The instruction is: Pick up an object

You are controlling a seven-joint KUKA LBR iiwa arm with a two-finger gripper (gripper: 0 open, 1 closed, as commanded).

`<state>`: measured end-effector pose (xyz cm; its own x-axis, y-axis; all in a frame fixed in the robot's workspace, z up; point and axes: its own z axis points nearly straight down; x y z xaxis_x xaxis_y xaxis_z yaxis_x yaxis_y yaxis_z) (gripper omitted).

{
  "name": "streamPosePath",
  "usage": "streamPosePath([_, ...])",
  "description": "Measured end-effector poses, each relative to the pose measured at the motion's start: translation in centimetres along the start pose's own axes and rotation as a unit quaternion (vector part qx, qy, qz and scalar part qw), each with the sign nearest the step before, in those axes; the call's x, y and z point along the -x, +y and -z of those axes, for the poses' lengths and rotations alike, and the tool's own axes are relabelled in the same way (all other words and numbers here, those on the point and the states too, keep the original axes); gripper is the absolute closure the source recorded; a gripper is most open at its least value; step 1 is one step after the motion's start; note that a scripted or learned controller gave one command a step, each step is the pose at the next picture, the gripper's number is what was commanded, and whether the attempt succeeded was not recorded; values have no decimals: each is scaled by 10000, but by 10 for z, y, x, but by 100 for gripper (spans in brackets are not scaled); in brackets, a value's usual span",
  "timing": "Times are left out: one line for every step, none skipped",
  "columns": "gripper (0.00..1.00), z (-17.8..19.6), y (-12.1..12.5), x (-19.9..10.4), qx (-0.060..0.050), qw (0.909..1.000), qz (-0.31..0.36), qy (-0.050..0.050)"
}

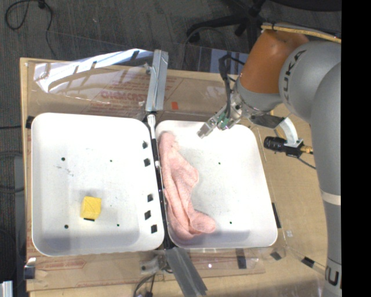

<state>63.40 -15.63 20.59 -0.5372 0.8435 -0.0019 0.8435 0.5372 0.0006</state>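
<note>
Looming grey arm (307,75) is hiding the tool (217,123)'s grip state, which I cannot tell. One crumpled pink cloth (179,188) is lying in the right white bin (255,191); one yellow sponge block (91,207) is sitting in the left white bin (87,145).

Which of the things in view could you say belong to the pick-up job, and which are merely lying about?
Belonging to the job:
- pink cloth, along the right bin's left side
- yellow block in the left bin
- gripper, over the right bin's far edge

Just lying about:
- clear plastic sheet behind the bins
- black cable on the floor
</note>
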Motion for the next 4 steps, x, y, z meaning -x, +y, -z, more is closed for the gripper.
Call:
streamPosePath([100,-114,22,7,-14,9869,-1613,13])
streamPosePath([100,-114,32,-35,-20,9974,-717,19])
streamPosePath([100,-13,40,-69,-7,9792,-2029,7])
streamPosePath([100,-102,-24,-69,-19,9953,-965,20])
